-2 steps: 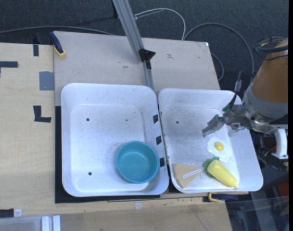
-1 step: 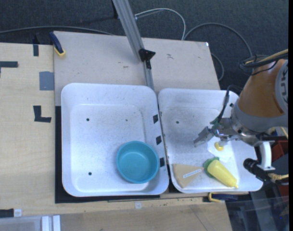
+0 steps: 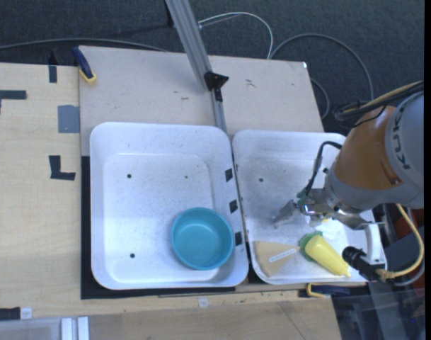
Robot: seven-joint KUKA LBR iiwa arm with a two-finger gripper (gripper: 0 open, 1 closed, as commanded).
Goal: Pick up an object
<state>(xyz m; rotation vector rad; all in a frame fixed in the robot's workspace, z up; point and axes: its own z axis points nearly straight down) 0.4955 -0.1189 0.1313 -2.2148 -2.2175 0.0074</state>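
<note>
Bench [image 3: 151, 83] bears two bins [image 3: 109, 190] (white).

A pale wooden bench [image 3: 31, 190] marked with dark tape pieces [image 3: 59, 167] stands on dark carpet [image 3: 307, 13], where thin cables [image 3: 257, 27] loop behind a slanted metal pole [image 3: 190, 30]

A grey pole [image 3: 190, 30] leans over the desk [image 3: 151, 91]. Thin cables [image 3: 261, 21] curl on the dark floor [image 3: 59, 9]. Black tape bits [image 3: 58, 168] stick on the wood.
</note>
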